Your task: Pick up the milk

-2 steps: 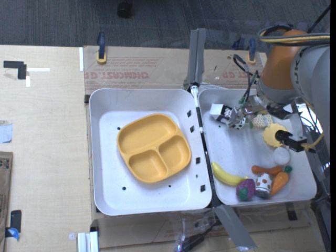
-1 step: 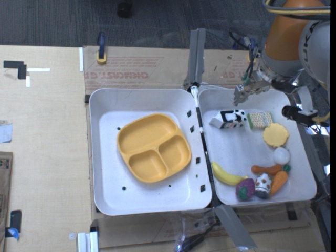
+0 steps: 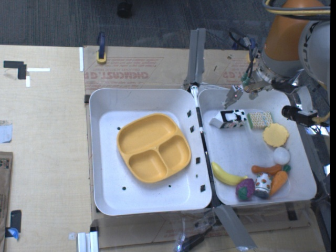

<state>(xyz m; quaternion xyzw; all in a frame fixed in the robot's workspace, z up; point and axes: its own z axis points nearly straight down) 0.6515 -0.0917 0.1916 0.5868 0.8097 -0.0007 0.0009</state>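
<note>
The milk (image 3: 230,119) is a small carton with black-and-white cow patches. It lies on its side in the upper left part of the right bin (image 3: 310,190). My gripper (image 3: 240,91) hangs just above and behind the carton, near the bin's back wall. Its fingers (image 3: 232,95) are spread, with nothing between them. A small gap separates the gripper from the carton.
To the right of the milk lie a green square cracker (image 3: 260,120), a yellow round piece (image 3: 275,135) and a white egg (image 3: 281,155). Carrots (image 3: 274,175), a banana (image 3: 227,175), purple grapes (image 3: 244,189) and a small jar (image 3: 262,183) crowd the front. A yellow divided plate (image 3: 153,147) sits in the left bin (image 3: 100,156).
</note>
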